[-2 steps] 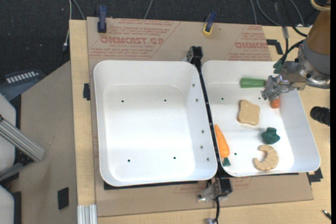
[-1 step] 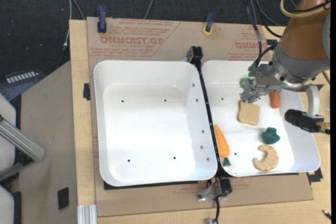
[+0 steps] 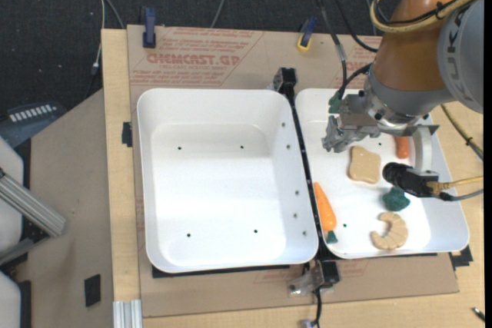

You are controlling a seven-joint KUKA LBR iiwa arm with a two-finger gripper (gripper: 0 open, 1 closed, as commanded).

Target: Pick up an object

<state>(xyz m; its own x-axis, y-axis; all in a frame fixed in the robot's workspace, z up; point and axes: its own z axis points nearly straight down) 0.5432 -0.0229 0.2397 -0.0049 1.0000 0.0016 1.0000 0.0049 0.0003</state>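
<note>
Below jaws (image 3: 338, 140) in right bin (image 3: 453, 230): toast slice (image 3: 364, 165), untouched.

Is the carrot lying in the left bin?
No. The carrot lies in the right bin, along its left wall, near the toast slice and croissant.

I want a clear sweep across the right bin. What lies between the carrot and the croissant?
In the camera view, bare white floor of the right bin separates the carrot from the croissant, with one small dark dot on it.
</note>
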